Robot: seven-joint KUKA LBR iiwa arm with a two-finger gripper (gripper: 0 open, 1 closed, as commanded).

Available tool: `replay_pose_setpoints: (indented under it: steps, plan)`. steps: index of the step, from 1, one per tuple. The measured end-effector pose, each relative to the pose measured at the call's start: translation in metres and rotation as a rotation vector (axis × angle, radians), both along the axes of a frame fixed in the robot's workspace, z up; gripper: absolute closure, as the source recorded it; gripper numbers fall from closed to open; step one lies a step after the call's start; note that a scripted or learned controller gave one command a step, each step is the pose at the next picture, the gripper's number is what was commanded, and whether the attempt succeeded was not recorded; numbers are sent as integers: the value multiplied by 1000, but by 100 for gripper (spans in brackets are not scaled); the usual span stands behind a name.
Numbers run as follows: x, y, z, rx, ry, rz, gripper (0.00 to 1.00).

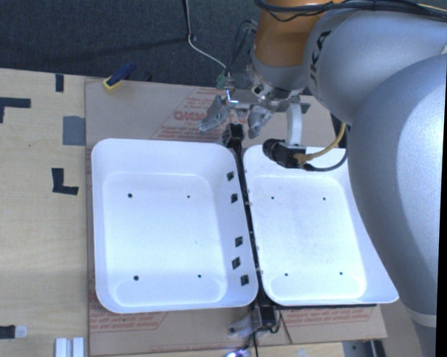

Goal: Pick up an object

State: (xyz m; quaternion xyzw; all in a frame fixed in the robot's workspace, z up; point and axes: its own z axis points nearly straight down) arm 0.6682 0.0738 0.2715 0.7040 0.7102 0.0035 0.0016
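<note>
Wooden bench [29,225] under dark backdrop, brown cardboard sheet [175,105] laid across it. Two shallow white bins side by side on the sheet: left bin [96,205], right bin [354,239], long sides touching along a black seam [246,212]. Four black dots on each bin floor. Several small black tabs along the seam on the left bin's wall. Black tape marks [61,182] scattered on bare bench at left. One small blue-and-yellow item [118,75] at the sheet's back left corner, off both bins. One grey arm [391,63] with orange band [285,29], entering from right. One black fitting with yellow cable [284,153] over the right bin's back rim, under the wrist. Object to pick: cannot tell which or where, so no axis or heading to give. One gripper [235,121] hanging above the back rims where the bins meet, fingers [211,122] spread apart, clamping nothing visible, contact with rim not clear.
</note>
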Motion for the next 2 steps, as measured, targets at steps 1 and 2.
replay_pose_setpoints:
  steps: [1, 2]
  plan:
    - [-80, -40, 56, -2, 7, -10, 0]
    - [-77, -38, 61, -4, 10, -6, 100]
